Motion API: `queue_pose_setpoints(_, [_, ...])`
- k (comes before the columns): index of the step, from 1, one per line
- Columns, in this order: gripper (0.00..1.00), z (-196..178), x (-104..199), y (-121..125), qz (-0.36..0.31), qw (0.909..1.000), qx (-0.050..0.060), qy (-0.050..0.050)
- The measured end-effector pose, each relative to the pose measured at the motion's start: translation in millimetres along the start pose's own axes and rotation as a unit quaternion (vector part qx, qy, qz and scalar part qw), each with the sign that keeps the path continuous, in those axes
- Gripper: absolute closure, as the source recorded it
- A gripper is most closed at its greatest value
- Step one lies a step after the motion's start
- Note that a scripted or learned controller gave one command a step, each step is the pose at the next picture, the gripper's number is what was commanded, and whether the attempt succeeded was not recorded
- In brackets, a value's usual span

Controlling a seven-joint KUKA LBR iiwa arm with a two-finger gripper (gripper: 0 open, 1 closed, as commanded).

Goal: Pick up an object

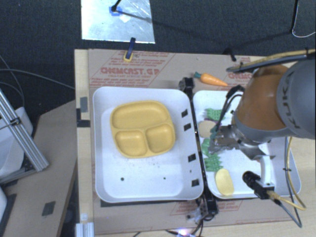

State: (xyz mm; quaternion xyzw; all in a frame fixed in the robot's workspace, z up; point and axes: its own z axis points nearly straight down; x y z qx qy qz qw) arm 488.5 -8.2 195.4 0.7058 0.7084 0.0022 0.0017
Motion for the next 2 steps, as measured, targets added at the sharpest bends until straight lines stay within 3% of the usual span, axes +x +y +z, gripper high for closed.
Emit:
queue_pose_setpoints(1, [1.0,-46.5,27.8,5.5,-0.002,1.0,0.0,0.0])
queue_pose_setpoints(2, [1.0,-117.7,-3.9,0.0,0.002,1.0,-0.002,-0.001])
